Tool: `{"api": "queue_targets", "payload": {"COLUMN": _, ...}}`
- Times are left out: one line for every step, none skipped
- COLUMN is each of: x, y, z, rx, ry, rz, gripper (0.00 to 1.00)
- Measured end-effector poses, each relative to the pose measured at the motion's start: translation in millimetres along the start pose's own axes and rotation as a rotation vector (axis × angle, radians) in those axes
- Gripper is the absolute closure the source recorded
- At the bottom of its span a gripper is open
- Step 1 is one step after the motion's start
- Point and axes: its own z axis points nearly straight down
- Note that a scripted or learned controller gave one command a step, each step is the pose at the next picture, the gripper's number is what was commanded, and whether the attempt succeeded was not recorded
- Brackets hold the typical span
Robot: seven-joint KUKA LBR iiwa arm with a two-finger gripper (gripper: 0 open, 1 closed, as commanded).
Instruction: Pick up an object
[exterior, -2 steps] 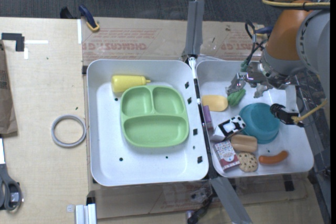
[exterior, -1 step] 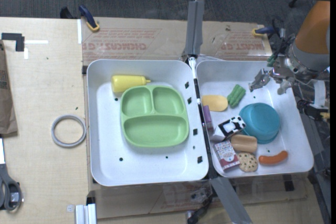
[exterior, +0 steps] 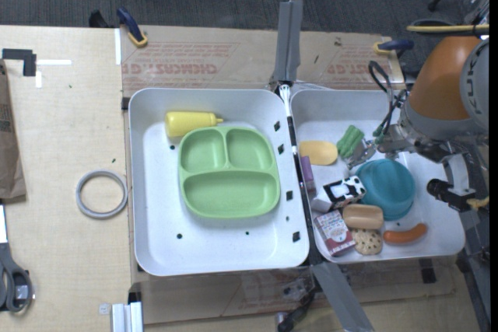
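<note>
The right bin (exterior: 331, 114) holds several objects. A yellow lemon-like piece (exterior: 318, 152) and a green ridged piece (exterior: 349, 141) lie at its left. A teal bowl (exterior: 391, 187) sits in the middle, with a black-and-white toy (exterior: 343, 190) at its left edge. Toward the front lie a bread roll (exterior: 362, 216), a cookie (exterior: 367, 242), an orange sausage (exterior: 405, 233) and a red box (exterior: 334, 234). My gripper (exterior: 364, 154) is low in this bin, between the green piece and the teal bowl's rim. The arm's body hides the bin's right part.
The left bin (exterior: 154, 190) holds a green divided plate (exterior: 229, 171) and a yellow bottle (exterior: 191, 122). A purple item (exterior: 306, 175) leans on the wall between the bins. On the bench to the left lie a grey ring (exterior: 102, 193) and scissors (exterior: 14, 288).
</note>
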Motion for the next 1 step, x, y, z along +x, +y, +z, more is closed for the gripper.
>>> {"api": "queue_targets", "payload": {"x": 0.2, "y": -19.6, "z": -0.8, "rx": -0.004, "ry": -0.002, "rz": -0.04, "gripper": 0.0}}
